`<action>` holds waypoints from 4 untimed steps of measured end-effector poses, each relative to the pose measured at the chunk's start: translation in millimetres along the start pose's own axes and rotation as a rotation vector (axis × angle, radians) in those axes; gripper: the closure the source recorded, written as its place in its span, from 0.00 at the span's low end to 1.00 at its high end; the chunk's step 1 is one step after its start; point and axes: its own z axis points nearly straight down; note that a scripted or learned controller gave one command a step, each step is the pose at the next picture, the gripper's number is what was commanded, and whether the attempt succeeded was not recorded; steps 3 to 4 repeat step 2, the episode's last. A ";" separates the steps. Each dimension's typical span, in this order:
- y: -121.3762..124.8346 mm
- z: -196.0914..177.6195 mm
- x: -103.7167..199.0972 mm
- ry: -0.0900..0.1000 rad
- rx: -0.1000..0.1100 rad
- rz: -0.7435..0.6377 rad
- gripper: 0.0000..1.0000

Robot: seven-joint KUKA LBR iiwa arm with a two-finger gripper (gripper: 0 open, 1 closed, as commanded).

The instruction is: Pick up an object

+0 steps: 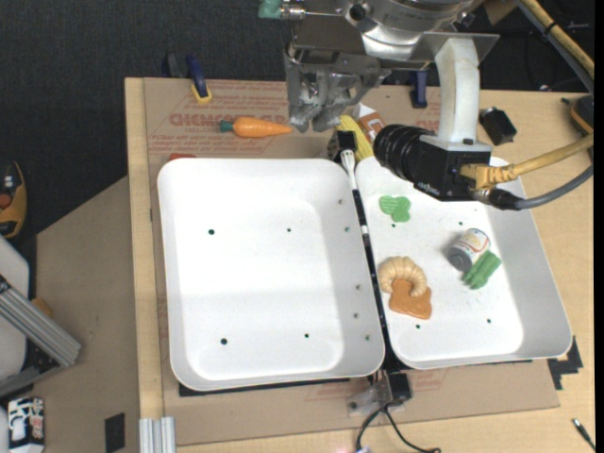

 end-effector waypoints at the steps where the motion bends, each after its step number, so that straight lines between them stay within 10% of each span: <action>1: 0.0 0.4 0.0 -0.001 0.001 0.000 0.00; 2: 0.4 -10.6 0.7 0.001 -0.003 -0.001 1.00; 4: 0.4 -10.6 0.7 0.001 -0.003 -0.001 1.00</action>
